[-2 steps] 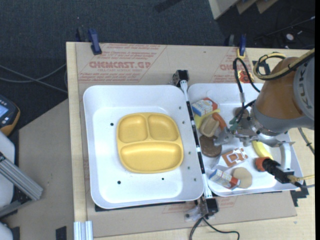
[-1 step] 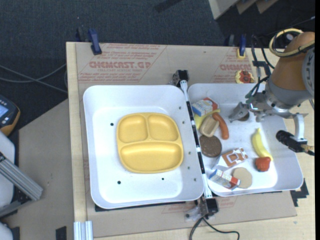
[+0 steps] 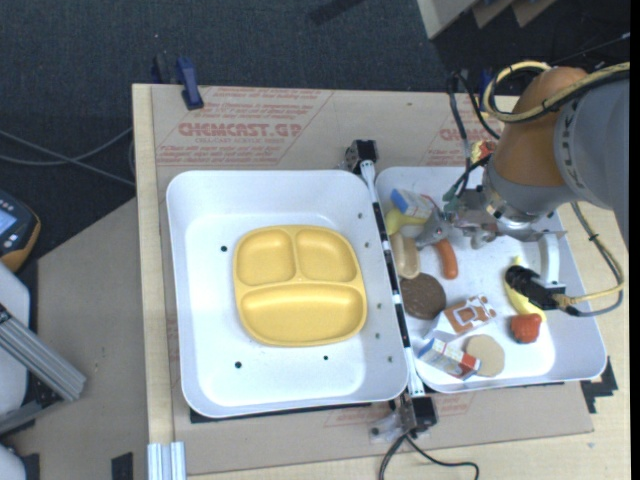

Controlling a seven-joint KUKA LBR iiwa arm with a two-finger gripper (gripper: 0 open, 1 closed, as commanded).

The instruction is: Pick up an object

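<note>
Where the tabletop point(image 3: 150, 268) shows its bare cardboard-brown edge on the left, the left white bin point(image 3: 200, 368) sits on it and holds a yellow divided plate point(image 3: 298, 285) with three compartments, lying flat near the bin's middle. Just beside it, across the black hinge line, the right white bin point(image 3: 575, 353) carries a scatter of small toy foods. Along its left wall lie a blue-and-yellow piece point(image 3: 403, 204), a tan bread-like roll point(image 3: 407, 256), and a dark brown round patty point(image 3: 423, 295). Near them a small red sausage point(image 3: 448, 258) lies apart on the bin floor. Lower down sit a square orange-and-white cracker point(image 3: 469, 313), a pale round cookie point(image 3: 485, 353) and a blue-white-red packet point(image 3: 447, 353). Further right, a yellow banana point(image 3: 522, 295) and a red tomato-like piece point(image 3: 525, 328) sit close together. The grey arm with its orange band reaches over the bin's upper part, and the jaws point(image 3: 450, 225) hang above the sausage; I cannot tell whether they are apart or together.
</note>
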